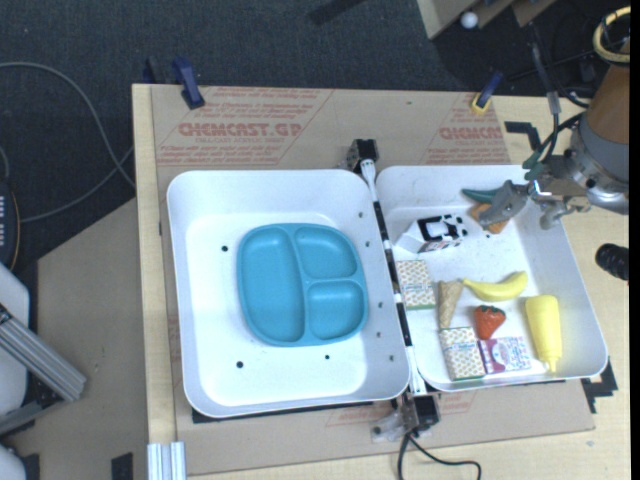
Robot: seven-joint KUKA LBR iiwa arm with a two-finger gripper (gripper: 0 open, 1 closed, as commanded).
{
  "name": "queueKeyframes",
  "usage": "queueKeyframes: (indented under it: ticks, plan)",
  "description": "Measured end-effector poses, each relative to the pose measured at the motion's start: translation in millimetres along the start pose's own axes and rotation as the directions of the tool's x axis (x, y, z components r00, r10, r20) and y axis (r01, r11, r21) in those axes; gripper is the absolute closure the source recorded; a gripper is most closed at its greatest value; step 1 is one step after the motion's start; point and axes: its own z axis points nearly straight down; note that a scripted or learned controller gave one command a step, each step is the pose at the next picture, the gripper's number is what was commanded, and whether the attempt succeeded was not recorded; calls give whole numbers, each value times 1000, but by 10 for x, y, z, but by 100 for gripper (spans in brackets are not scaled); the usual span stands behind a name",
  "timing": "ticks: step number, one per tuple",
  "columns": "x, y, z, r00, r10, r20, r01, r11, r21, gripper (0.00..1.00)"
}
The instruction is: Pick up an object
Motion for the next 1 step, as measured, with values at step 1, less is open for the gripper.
queueKeyframes:
  ticks: [1]
  plan:
    - [-324, -443, 1149, 1000, 2, -1, -2, 1000, 3, 0]
